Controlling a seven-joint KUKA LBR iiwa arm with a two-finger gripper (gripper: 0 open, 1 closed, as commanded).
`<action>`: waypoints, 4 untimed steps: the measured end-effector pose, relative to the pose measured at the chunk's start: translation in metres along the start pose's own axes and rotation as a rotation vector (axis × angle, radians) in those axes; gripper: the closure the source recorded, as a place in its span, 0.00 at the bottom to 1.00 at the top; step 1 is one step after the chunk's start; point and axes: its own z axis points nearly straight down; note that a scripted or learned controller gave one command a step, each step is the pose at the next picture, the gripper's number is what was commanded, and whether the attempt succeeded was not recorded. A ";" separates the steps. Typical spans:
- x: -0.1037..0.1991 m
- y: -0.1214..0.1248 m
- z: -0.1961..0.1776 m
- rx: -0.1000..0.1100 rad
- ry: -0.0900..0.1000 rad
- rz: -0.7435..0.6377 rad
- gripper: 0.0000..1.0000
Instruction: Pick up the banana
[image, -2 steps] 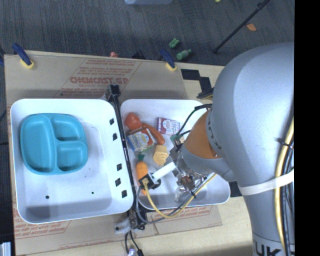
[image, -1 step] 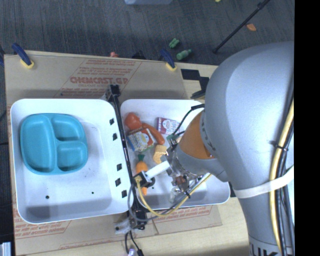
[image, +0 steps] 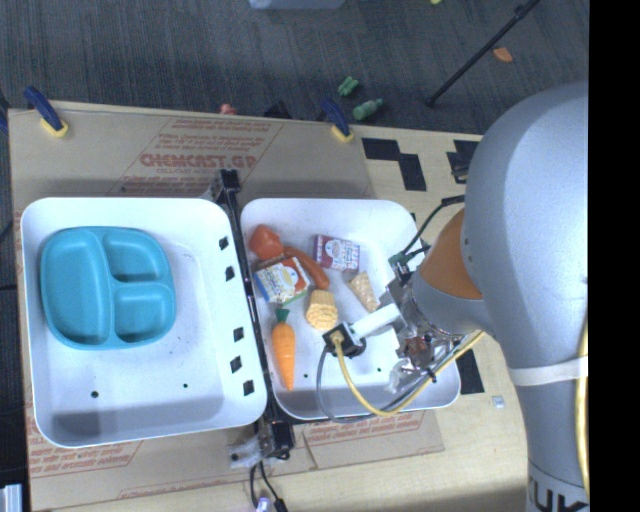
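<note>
grey arm (image: 530, 230) bulks over the right side, orange band at its wrist. gripper (image: 415, 352) sits low inside the right bin (image: 330, 212), near the front right corner; released or clenched: cannot tell from this angle. banana (image: 363, 290): taken to be the pale yellowish piece just left of the wrist, below the small carton (image: 337, 252); identity not certain. corn cob (image: 320, 308) and carrot (image: 284, 352) lie further left. left bin (image: 190, 350) holds a blue divided plate (image: 107, 285).
</note>
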 end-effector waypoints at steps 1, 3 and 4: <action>0.009 -0.042 0.013 0.002 -0.001 0.000 0.00; 0.012 -0.059 0.029 0.007 -0.006 -0.043 1.00; 0.074 -0.111 -0.056 0.001 0.000 -0.071 1.00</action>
